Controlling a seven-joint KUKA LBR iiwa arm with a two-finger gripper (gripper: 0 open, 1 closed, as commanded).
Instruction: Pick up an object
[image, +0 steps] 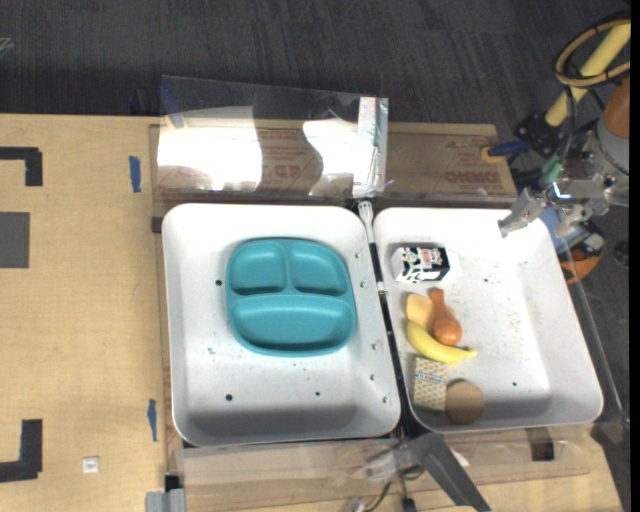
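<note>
Lying against the left wall of the right bin (520, 330), the banana (437, 344) looked light, soft and curved, best pinched across its middle, though the drumstick toy (443, 317) touched it and open floor lay rightward; gripper (525, 212) state could not be told.

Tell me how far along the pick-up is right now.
Nothing looks done yet. The banana, the orange drumstick-shaped toy, the brown ball and the black-and-white carton all lie in the right bin. The arm sits at that bin's far right corner, away from them. Left: reach in, grasp one, lift.
</note>
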